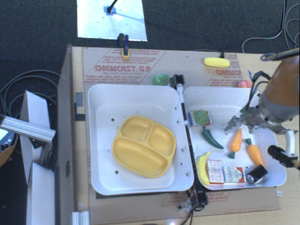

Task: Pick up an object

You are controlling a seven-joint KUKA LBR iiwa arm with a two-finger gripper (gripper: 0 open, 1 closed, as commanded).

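Two white bins side by side on a desk. In the left bin [101, 125], a yellow divided tray [143, 146]. In the right bin [220, 102], two carrots [236, 140] (orange, close together), a green pepper [212, 138], a banana [202, 167]. Above the left carrot, the gripper [239, 122]; open or pressed together, cannot tell.

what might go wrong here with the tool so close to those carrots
1. The tool sits just above one carrot, with a second carrot and a green pepper close by; it may nudge a neighbour instead of getting a clean hold.
2. The carrots are tapered and smooth-looking, so one could slip out.
3. The right bin is crowded near its front rim, where a small box and banana leave little room.
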